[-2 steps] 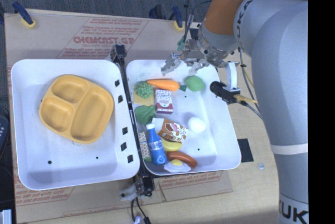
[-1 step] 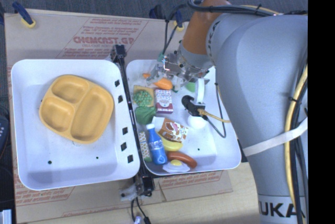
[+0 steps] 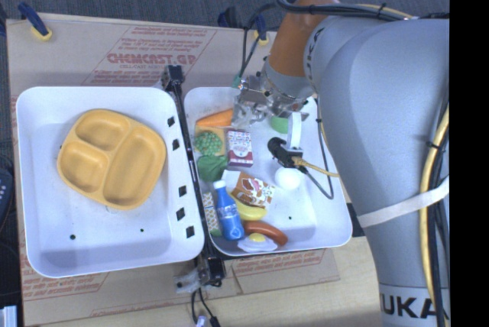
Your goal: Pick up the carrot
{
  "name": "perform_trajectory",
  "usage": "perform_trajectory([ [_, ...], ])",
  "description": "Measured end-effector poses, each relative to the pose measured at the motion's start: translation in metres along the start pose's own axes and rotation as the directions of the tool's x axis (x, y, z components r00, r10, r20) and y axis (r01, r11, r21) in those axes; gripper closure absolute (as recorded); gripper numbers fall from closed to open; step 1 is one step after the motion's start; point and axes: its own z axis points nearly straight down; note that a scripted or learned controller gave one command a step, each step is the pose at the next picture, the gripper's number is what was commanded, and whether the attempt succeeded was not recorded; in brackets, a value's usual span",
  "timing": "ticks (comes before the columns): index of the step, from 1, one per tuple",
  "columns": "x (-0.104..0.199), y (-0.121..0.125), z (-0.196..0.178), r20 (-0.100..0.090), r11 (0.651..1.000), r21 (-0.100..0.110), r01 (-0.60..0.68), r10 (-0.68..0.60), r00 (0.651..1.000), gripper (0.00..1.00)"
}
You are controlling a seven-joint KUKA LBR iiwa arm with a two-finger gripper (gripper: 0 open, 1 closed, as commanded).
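The orange carrot lies at the back left of the right bin, partly under the gripper. My gripper hangs at the carrot's right end, just above or touching it. The arm's wrist with the orange band rises behind it and hides part of the bin's back edge.
The right bin also holds a broccoli, a small red-and-white carton, a blue bottle, a sausage, a white egg and a snack packet. A yellow divided plate sits in the left bin.
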Motion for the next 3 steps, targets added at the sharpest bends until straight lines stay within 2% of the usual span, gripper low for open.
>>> perform_trajectory([
  [1, 0.047, -0.009, -0.093, -0.001, 0.945, -0.003, -0.326, 0.326, 0.945, 1.00],
  [2, 0.072, -0.070, -0.077, 0.000, 0.882, 0.001, -0.472, 0.472, 0.882, 1.00],
  [3, 0.067, -0.154, -0.077, 0.000, 0.784, 0.001, -0.620, 0.620, 0.784, 1.00],
])
